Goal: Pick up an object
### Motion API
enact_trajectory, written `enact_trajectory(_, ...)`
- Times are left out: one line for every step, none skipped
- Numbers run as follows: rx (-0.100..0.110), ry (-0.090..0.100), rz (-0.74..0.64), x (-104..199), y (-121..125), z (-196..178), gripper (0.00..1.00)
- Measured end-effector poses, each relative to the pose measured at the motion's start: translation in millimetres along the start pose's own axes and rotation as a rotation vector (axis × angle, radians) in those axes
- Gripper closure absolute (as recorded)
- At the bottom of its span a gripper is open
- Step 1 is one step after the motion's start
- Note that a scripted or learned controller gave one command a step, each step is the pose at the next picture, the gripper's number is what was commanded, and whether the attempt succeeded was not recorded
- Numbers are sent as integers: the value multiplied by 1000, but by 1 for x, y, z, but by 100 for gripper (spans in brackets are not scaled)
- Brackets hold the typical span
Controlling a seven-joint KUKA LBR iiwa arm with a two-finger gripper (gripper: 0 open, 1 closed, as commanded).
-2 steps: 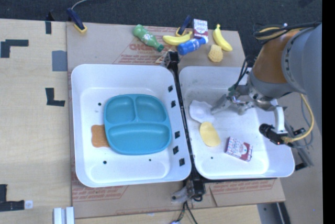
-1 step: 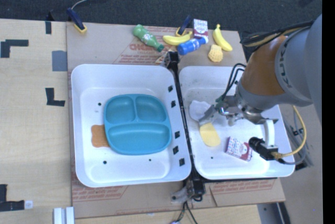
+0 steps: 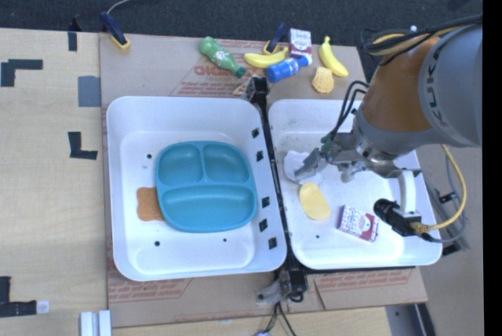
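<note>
We see the arm (image 3: 416, 99) reaching over the right bin (image 3: 345, 248), beside the left bin (image 3: 125, 169) that holds a blue divided plate (image 3: 206, 187) with a tan slice (image 3: 147, 203) tucked at its left edge. The gripper (image 3: 304, 166) hangs low near the right bin's left side; we cannot tell its state. Just below it lies a yellow piece (image 3: 314, 202), with a small carton (image 3: 358, 222) nearby.
</note>
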State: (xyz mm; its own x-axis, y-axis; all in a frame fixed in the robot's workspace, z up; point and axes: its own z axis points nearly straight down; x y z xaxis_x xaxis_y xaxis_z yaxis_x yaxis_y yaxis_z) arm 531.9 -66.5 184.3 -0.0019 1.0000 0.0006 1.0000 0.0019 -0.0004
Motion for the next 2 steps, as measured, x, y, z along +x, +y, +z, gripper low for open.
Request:
enact_trajectory(1, 0, 0, 41, 46, 1, 0)
enact_trajectory(2, -1, 2, 4, 48, 1, 0)
